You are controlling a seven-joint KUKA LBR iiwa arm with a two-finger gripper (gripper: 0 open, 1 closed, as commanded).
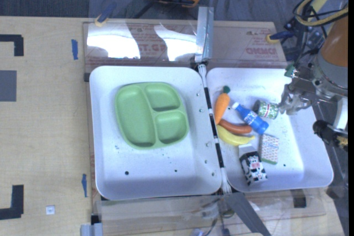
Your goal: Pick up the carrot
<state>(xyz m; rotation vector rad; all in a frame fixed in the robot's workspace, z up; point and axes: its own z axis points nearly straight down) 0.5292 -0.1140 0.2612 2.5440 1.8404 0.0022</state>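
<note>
From where I stand, the carrot (220,106) lies in the right bin (310,171), hard against its left wall, leafy end pointing to the far side. Its near tip touches or overlaps the hot dog (235,129), which sits on the banana (237,139). A blue bottle (250,118) lies just to the carrot's right, and a small can (267,110) sits beyond that. Nearer me are a patterned packet (269,148) and a toy cow (254,168). The left bin (105,135) carries a green divided plate (151,115).

The gripper (289,101) hangs over the right side of the right bin, close to the can and well apart from the carrot. I cannot tell whether its pincer is apart or together; nothing visible sits in it.

My worry is the crowding. With the wall on 1 side and the bottle on the other, 1 prong may land on the bottle or the rim and stop short. A grasp near the carrot's near tip could drag the hot dog along. The tapered shape may also squirt out of a squeeze made off-centre.
</note>
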